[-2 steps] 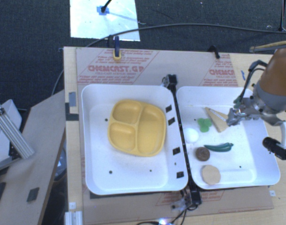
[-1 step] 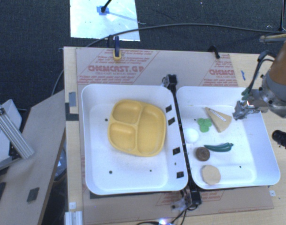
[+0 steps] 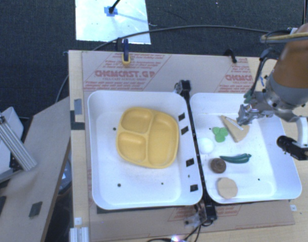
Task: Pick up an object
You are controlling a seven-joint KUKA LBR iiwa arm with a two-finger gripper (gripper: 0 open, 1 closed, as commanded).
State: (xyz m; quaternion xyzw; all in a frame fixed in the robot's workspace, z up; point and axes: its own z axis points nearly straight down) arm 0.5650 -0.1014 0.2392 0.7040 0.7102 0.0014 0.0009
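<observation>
Gripper (image 3: 245,116) over tan wedge (image 3: 235,129), fingers: can't tell. Wedge prob. light, stiff; grab across thin sides.

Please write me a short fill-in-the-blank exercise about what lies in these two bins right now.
1. The yellow tray has ____ compartments.
2. The yellow tray lies in the ____ bin.
3. The gripper hangs over the ____ bin.
4. The colour of the pepper is ____.

Missing words: three; left; right; green
</observation>
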